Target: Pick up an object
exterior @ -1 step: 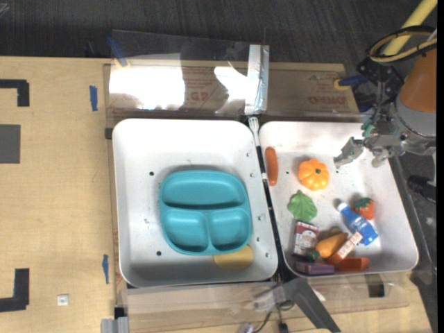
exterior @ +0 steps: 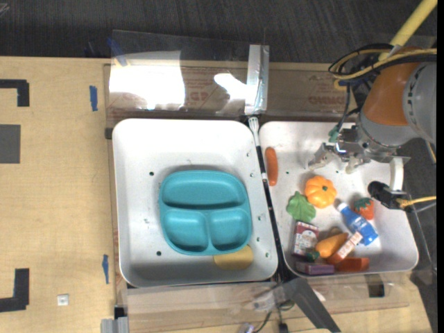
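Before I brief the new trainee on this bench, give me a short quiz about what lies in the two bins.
1. True or false: the teal divided tray lies in the right bin.
2. Which object sits nearest the claw: A) orange pumpkin, B) tan sponge, C) blue bottle?
3. Fill in: the orange sausage lies along the right bin's ____ wall.

Key: 1 false; 2 A; 3 left.

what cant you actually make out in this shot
- Gripper, camera view: small and partly under the wrist, so how the fingers stand is unclear.
- Purple item at the right bin's near edge: overlapped by the toys above it, too small to identify.
- Small carton: label print too small to read.
- Tan object: tucked under the teal tray, shape only partly seen.
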